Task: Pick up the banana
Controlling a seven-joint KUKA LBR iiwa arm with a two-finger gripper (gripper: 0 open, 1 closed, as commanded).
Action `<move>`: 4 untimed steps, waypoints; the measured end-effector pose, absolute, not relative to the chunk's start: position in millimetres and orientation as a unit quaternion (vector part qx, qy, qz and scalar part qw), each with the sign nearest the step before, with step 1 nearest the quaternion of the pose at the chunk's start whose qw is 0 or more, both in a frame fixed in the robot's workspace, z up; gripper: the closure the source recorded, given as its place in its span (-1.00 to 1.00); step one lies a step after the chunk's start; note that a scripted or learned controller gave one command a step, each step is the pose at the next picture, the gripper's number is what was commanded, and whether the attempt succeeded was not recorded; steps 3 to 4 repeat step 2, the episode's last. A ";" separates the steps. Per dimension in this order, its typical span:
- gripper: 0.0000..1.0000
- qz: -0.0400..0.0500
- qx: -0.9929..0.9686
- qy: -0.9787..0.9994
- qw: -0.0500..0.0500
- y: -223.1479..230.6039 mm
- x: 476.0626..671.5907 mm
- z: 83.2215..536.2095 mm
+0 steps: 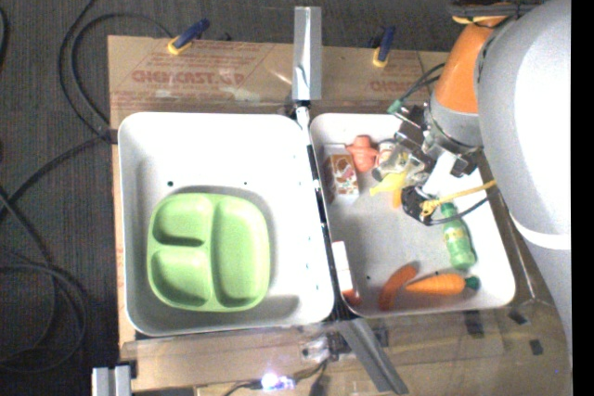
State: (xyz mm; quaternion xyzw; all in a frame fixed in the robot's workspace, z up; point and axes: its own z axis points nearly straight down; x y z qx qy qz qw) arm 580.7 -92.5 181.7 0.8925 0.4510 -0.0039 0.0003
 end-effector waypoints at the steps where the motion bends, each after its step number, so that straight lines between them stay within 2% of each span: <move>1: 1.00 -0.004 0.917 0.398 0.000 -36.0 585.5 181.3; 2: 1.00 -0.004 0.918 0.396 0.001 -55.8 617.4 225.1; 4: 1.00 -0.004 0.918 0.396 0.001 -55.8 617.4 225.1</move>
